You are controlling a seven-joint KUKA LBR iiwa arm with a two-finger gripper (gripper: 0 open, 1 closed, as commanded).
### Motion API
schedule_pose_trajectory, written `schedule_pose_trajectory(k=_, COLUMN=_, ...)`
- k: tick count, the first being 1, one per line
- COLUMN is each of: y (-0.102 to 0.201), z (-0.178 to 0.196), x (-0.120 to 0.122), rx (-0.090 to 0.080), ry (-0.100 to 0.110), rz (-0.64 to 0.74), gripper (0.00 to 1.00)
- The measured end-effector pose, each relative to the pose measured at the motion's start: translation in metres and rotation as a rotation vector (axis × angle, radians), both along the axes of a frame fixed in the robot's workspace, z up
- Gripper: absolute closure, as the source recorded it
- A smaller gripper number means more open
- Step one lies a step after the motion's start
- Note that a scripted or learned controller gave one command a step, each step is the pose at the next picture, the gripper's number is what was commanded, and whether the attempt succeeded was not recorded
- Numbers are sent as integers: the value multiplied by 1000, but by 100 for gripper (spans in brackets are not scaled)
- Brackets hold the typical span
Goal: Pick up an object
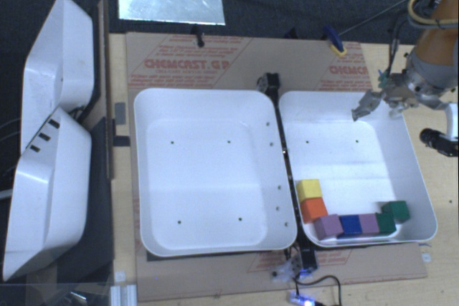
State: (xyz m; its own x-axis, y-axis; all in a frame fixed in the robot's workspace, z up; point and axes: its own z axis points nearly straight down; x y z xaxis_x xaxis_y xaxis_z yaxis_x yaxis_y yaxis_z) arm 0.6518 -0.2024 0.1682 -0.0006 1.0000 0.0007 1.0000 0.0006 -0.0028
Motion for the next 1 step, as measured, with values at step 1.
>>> schedule_pose_trajectory(k=1, y=-3, z=-62, x=1, rx=0, ry=0, rz=0, gripper=0)
